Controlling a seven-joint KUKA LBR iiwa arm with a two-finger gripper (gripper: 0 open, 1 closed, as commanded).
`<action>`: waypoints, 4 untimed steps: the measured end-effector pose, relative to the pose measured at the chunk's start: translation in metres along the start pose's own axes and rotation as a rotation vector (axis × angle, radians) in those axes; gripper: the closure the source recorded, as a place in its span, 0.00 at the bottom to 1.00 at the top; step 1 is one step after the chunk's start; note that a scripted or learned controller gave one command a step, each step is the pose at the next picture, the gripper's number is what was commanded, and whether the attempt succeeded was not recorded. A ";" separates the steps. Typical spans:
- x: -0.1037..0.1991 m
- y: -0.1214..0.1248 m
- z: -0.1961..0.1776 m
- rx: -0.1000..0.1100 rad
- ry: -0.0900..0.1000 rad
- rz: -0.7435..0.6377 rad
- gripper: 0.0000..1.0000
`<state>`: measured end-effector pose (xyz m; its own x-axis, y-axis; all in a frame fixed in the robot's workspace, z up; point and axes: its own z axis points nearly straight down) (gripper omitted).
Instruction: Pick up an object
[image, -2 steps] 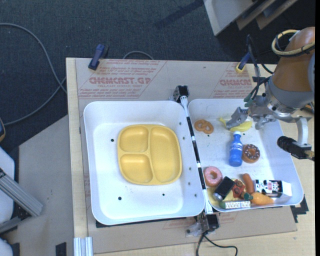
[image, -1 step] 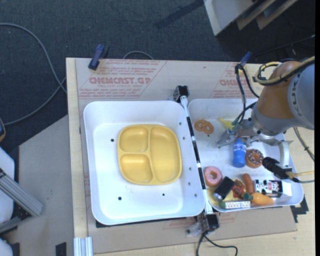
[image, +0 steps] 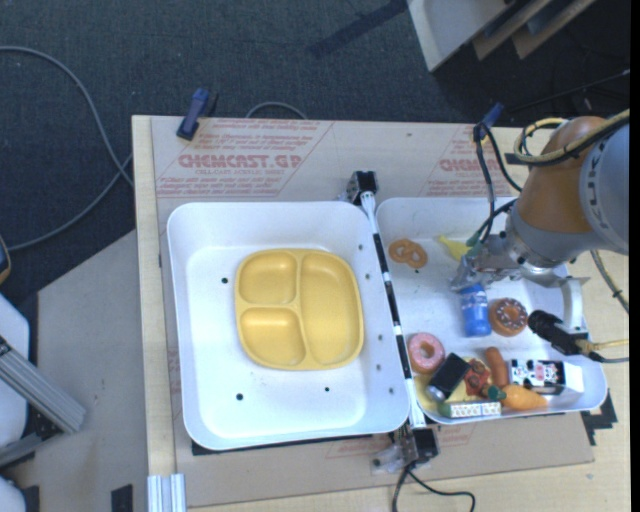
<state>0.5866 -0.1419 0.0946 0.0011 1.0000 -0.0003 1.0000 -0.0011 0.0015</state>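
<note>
Over the right bin (image: 592, 392), the gripper (image: 482, 272) is poised just above a blue bottle (image: 475, 312); its grip state cannot be told. A straight descent is advised, clearing the chocolate doughnut (image: 509, 316) just right; open floor is offered to the left

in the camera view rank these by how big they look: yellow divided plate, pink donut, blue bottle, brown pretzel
1. yellow divided plate, by far the largest.
2. blue bottle.
3. pink donut and brown pretzel look about alike, so I would not rank one over the other.
</note>
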 end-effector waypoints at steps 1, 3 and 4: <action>0.050 -0.006 0.010 0.004 0.002 -0.002 1.00; 0.027 -0.036 0.010 0.004 0.001 0.000 0.00; 0.028 -0.036 0.000 0.002 0.001 0.000 1.00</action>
<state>0.5509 -0.1143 0.0941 0.0013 1.0000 0.0010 1.0000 -0.0013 -0.0008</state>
